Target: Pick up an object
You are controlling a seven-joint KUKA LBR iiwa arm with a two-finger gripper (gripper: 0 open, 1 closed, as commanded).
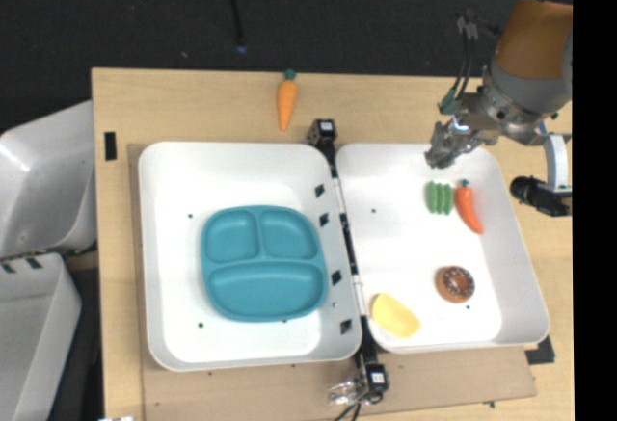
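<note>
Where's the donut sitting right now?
In the camera view, the donut lies in the right bin, toward its near right corner, just right of the yellow piece and below the carrot and green vegetable.

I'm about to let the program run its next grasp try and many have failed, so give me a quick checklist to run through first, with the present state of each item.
1. Gripper free of any load: cannot tell; it is small and dark in the camera view.
2. Target within the right bin: ok; the green toy and small carrot lie just below the gripper.
3. Target isolated: not ok; green toy and small carrot lie side by side, apparently touching.
4. Other candidates spaced apart: ok; the donut and yellow toy lie apart.
5. Nothing stray outside the bins: not ok; a second carrot lies on the bench above the left bin.
</note>
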